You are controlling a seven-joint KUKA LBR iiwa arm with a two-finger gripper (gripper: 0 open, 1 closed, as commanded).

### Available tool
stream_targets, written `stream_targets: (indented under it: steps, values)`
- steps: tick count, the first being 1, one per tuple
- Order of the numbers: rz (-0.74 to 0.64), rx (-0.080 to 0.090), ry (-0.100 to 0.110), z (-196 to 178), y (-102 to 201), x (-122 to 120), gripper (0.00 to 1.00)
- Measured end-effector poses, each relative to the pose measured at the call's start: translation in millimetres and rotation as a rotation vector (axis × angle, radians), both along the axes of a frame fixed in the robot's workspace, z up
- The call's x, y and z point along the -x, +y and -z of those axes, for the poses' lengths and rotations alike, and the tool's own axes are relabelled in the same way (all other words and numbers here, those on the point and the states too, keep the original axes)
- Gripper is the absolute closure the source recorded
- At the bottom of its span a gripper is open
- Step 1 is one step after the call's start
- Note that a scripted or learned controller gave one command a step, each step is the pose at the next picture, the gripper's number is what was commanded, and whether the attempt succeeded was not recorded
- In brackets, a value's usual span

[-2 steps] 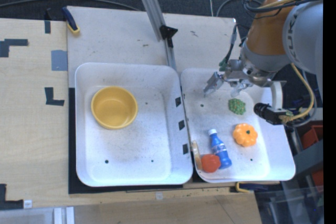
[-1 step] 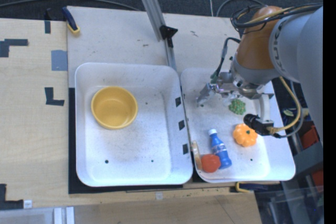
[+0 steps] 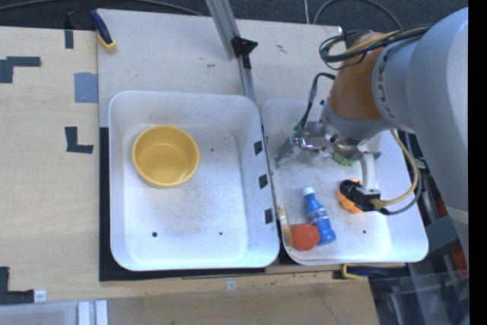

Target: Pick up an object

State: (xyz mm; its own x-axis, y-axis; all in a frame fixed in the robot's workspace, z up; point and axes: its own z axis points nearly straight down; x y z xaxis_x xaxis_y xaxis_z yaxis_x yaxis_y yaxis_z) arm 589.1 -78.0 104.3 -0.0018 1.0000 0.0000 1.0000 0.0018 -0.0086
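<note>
While the tool point(image 3: 293, 146) hangs low in the right bin point(image 3: 396, 240), jaw state unclear, a yellow bowl point(image 3: 165, 156) sits in the left bin point(image 3: 190, 240).

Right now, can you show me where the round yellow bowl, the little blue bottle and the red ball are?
Round yellow bowl point(image 3: 165, 156), camera view, on its inner floor.
Little blue bottle point(image 3: 318, 219), camera view, on its blue body.
Red ball point(image 3: 306, 237), camera view, on its top surface.
</note>
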Motion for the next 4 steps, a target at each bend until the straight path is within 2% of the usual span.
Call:
stream_targets:
  steps: [1, 3, 4]
  values:
    - [-0.001, 0.0, -0.005, -13, 0, -1, 1.0]
    - [0.0, 0.001, -0.015, -129, -1, -7, 1.0]
    - [0.0, 0.001, -0.012, -171, -1, -8, 1.0]
